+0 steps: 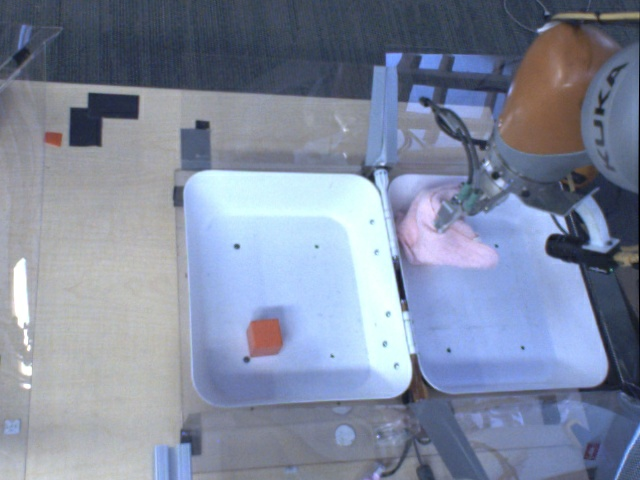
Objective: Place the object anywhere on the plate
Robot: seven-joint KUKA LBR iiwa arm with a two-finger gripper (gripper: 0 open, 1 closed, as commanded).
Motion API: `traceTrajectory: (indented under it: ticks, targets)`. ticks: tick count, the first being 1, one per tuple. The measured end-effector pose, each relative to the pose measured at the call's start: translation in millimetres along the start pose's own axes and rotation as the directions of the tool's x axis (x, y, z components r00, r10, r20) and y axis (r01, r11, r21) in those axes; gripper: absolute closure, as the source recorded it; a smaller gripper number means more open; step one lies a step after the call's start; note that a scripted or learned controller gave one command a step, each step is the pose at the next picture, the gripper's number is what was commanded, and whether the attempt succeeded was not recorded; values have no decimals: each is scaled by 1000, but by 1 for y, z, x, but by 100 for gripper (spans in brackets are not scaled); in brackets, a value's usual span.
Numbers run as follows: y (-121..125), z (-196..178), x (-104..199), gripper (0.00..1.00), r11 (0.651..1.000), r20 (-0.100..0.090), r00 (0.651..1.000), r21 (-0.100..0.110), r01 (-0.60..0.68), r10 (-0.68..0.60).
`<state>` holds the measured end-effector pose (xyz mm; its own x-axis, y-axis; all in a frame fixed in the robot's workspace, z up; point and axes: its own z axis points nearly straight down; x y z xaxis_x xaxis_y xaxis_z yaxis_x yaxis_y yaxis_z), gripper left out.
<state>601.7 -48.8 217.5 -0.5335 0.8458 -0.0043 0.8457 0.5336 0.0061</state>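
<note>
The jaws are too small and too dark against the pink beneath them to say whether they are spread or closed; I cannot tell. The gripper (449,212) hangs from the grey and orange arm (556,88), which comes in from three o'clock. It is low over the right bin (520,368), at the upper edge of a pale pink item (445,243), and seems to touch it.

That pink item lies in the bin's ten o'clock corner, against the wall shared with the left bin (290,208). It reads as flat and rounded with one raised side. It may be the plate or something soft, and the view does not settle which.

The only other loose thing is a small orange block (265,337), at about seven o'clock on the left bin's floor. It is well apart from the gripper, with nothing touching it. If the block is the object to be placed, as I judge likely, it is untouched and the task has barely begun.

The risks follow from that:
- **Plate disturbed:** a gripper pressing or closing on the pink item could drag or tip it against the bin wall, leaving a poor target.
- **Wrong thing lifted:** closing here would grasp the pink item rather than the block.
- **Wall strike:** a later sweep toward nine o'clock could catch the ridge between the bins.
</note>
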Motion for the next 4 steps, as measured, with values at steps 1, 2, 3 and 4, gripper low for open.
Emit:
traceTrajectory:
  ticks: [1,2,3,4]
  targets:
    - [9,-12,50,100,920,2,920,-3,392,-392]
    - [28,-22,97,100,694,7,694,-5,720,-720]
    - [40,-16,145,100,536,5,536,-4,844,-844]
    - [40,-16,145,0,537,5,537,-4,844,-844]
